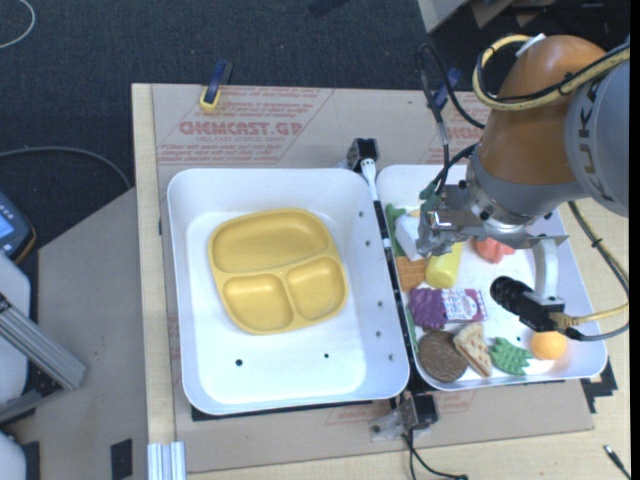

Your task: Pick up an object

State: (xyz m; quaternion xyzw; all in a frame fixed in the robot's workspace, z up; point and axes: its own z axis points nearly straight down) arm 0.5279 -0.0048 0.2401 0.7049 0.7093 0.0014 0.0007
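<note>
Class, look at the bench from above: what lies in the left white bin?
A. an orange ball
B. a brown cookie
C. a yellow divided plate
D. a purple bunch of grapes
C: the yellow divided plate sits alone in the left bin, while the small toy foods lie in the right bin.

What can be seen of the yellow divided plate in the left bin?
The yellow divided plate lies flat in the left bin, turned slightly askew to its walls. It looks like matte moulded plastic with rounded corners and three compartments: one long one along the far side, and two smaller ones nearer the camera. All three hold nothing. It rests on the bin floor, towards the far left part, touching no other object. The claw is apart from it, over the right bin.
</note>
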